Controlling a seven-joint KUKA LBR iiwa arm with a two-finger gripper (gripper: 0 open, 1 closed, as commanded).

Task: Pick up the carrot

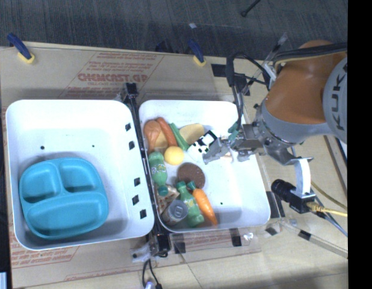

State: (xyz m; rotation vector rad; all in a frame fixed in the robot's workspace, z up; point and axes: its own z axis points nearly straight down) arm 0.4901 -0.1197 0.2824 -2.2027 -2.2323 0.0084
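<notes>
Two white bins sit side by side on the bench. The left bin [65, 116] holds one blue divided tray [62, 196] in the lower left of the frame. The right bin [246, 191] holds a cluster along its left side: two carrots, one [204, 205] at the lower edge near the bin's front wall and another [170, 132] at the top beside a bread roll [154, 134], one yellow lemon [174, 156], one brown round piece [191, 174] and green bottles [157, 168]. The grey-and-orange arm [294, 107] reaches in from the right, its gripper [213, 151] low over the bin's middle, fingers spread and empty.
</notes>
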